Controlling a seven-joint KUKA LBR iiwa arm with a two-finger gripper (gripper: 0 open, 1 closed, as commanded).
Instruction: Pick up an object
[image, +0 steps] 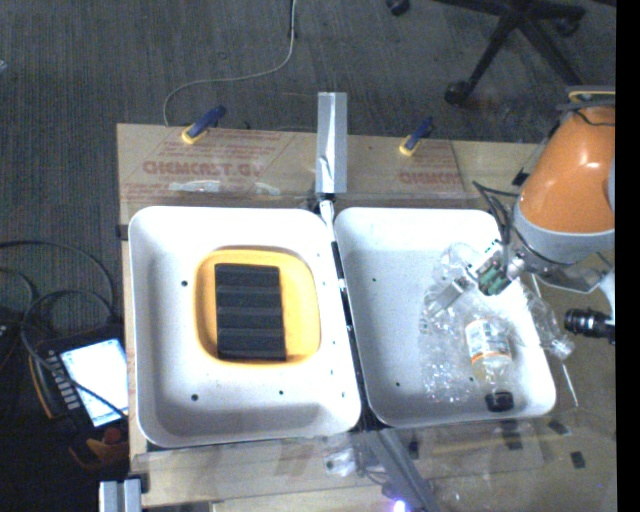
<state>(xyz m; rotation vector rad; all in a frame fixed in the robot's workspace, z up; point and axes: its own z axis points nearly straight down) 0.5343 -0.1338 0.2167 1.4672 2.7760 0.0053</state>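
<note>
1. Basically, the likely target is the clear plastic bottle (482, 345) lying on its side in the right bin (385, 300), lower right of the frame, cap end toward the bin's bottom edge. Prob. there because it's the loose item the arm can reach w/o crossing the divider.
2. Looks: transparent, crinkled body, white label w/ small print at mid-body, dark cap (499, 401) at the lower end. See-through plastic blends into the white bin, so edges are hard to make out; upper part looks crumpled.
3. Gripper (490, 275) sits just above the bottle's upper end, right of centre, coming in from the orange-banded arm (565, 185) at the frame's right. Fingers: can't tell how wide; the spot is small and cluttered by the clear plastic. Whether it touches the bottle — can't tell either.
4. Judgement: a low approach from the right suits a grasp across the bottle's narrow width; slippery, soft plastic could squash or slide out.
5. Left bin (160, 300), centre-left, holds a yellow tray-like item (258, 307) w/ a black ribbed insert, flat, well apart from the arm.
6. Both bins rest side by side on the desk (200, 165); blue clamps at the upper edge prob. pin the board down.
</note>
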